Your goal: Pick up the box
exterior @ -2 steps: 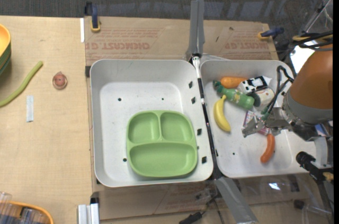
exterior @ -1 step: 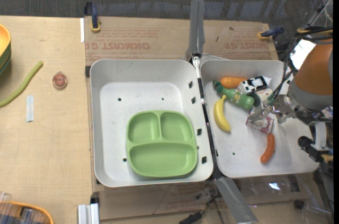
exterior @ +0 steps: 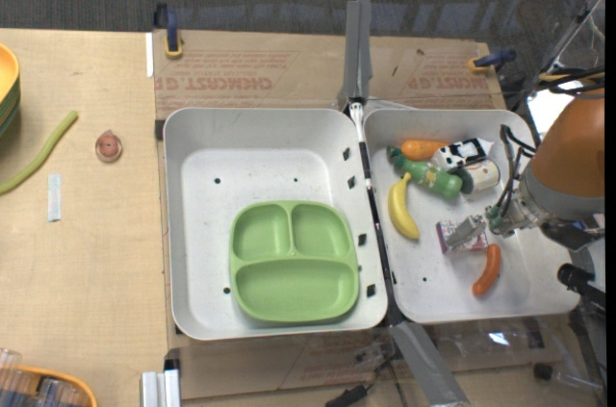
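The box (exterior: 454, 239) is small, pink and purple, and lies in the right bin (exterior: 423, 294) near its middle. My gripper (exterior: 489, 221) hangs low over the bin right at the box's right end, and appears to touch it or sit just above it. The arm's orange band (exterior: 576, 145) rises behind it at the right edge of the view. The box still looks to be resting on the bin floor.
Around the box in the right bin lie a banana (exterior: 402, 209), a carrot (exterior: 422, 148), a green toy (exterior: 435, 182), a black-and-white object (exterior: 468, 152), a white bottle (exterior: 480, 174) and a red sausage (exterior: 487, 270). The left bin (exterior: 197, 165) holds a green divided plate (exterior: 294, 261).
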Available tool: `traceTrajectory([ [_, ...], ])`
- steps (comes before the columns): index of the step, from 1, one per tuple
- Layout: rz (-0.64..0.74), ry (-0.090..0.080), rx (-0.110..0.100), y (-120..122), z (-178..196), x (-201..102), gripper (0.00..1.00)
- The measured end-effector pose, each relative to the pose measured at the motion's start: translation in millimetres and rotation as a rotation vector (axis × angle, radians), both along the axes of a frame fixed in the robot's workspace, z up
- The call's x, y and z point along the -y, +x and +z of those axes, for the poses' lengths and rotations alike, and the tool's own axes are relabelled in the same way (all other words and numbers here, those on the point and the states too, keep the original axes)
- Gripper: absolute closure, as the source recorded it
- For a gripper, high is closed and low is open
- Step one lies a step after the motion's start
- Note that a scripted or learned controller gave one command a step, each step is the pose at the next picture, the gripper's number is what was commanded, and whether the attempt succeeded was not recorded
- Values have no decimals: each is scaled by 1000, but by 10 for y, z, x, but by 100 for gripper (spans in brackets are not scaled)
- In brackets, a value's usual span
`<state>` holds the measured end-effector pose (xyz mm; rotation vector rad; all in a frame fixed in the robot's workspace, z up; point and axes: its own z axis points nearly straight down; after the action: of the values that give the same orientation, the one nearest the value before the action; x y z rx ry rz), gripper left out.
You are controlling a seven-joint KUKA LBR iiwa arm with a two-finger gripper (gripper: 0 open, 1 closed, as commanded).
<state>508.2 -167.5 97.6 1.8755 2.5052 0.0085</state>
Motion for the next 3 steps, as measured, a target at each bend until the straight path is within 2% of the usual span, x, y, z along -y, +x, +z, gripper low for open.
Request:
traceTrajectory([
  [1,-5,-5,7,13,105,24,100],
  [2,-346,-2,14,-104,36,-122,100],
  [3,-346,0,5,-126,3,-136,0],
])
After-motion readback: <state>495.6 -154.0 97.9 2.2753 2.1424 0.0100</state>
